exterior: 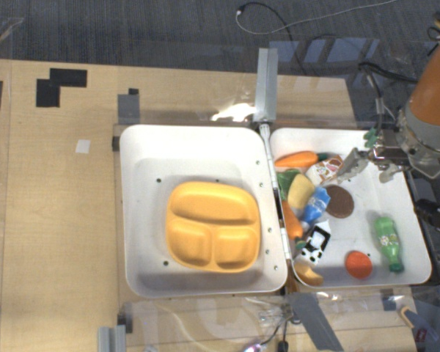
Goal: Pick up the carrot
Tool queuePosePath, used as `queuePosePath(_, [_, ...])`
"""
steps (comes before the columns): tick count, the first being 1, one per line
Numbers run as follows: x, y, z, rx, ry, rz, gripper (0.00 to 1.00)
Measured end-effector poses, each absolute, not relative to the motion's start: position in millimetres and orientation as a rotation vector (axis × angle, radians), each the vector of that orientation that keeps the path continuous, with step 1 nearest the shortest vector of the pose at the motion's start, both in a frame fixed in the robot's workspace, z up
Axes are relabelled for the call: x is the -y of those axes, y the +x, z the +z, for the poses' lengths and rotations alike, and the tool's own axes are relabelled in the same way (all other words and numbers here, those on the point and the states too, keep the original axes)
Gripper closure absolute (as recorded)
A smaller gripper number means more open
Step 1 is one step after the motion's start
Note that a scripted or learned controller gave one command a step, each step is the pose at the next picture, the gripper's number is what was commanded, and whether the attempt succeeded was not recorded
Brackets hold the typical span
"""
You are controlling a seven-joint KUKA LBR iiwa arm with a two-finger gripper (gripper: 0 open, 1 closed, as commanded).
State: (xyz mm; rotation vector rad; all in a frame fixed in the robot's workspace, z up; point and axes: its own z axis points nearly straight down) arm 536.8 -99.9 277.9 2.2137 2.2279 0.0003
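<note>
Carrot [296, 158] lies at the far left of the right bin [414, 218], an orange taper pointing along the bin's far wall beside the divider, well apart from everything at the near edge.

Nearest the camera, a yellow-tan piece [309, 273] rests against the right bin's near rim, with an orange-red ball [358, 264] just beside it to the right. A green bottle [389, 244] lies a little farther back near the right wall. A black-and-white checked block [316, 242] sits close to the divider, and a second orange piece [293, 224] lies along the divider just behind it. Farther in, a blue bottle [316, 204] leans beside a brown disc [340, 202], and a pale yellow object [299, 191] sits by a green one [285, 179].

In the left bin [143, 218] a yellow divided tray [213, 224] rests in the middle.

Farthest back, the gripper [350, 167] hangs over the right bin's far part, next to a white-and-red packet [324, 171] and to the right of the carrot. Nothing is seen between its fingers; how wide they stand I cannot tell.
</note>
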Motion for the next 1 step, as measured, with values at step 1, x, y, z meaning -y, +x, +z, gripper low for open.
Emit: queuePosePath(1, [96.0, 558.3, 155.9, -2.229, 2.216, -0.002, 0.0])
